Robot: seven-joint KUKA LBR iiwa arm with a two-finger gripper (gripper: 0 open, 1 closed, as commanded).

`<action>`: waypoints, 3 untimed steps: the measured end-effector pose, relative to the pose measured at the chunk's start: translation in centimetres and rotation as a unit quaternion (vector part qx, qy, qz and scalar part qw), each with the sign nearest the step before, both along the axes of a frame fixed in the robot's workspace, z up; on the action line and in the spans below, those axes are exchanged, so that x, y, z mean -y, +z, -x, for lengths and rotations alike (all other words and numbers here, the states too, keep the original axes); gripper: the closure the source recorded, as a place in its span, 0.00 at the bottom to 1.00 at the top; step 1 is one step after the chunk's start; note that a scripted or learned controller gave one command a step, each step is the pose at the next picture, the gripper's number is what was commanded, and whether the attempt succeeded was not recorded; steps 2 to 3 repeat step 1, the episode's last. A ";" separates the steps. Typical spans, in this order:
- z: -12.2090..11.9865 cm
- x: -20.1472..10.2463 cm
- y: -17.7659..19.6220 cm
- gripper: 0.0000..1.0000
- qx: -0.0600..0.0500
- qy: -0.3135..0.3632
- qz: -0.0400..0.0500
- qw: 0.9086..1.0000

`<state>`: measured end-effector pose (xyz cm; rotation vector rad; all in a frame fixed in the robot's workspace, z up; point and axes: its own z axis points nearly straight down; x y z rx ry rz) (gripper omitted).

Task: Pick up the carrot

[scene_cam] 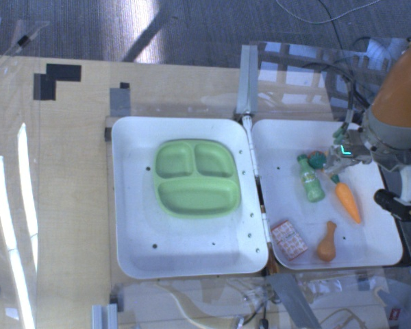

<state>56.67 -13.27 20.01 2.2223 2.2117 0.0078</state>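
Observation:
The orange carrot (347, 201) lies flat in the right bin (281, 137), near its right side, with its green top pointing up-left. My gripper (340, 153) hangs over the bin just above and slightly left of the carrot's top end, close to the cap of a green bottle (312, 181). Nothing shows in its grasp. The arm's orange band and grey wrist cover the bin's upper right corner.
A green bottle lies left of the carrot. A brown drumstick toy (327, 242) and a pink checkered packet (288, 239) rest near the right bin's front edge. The left bin (133, 245) holds a green divided plate (195, 179).

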 end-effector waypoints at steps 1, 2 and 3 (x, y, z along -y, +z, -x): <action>3.1 3.0 0.5 1.00 0.000 0.105 0.001 0.995; 3.1 3.0 0.5 1.00 0.000 0.105 0.001 0.995; 3.1 3.0 0.5 1.00 0.000 0.105 0.001 0.995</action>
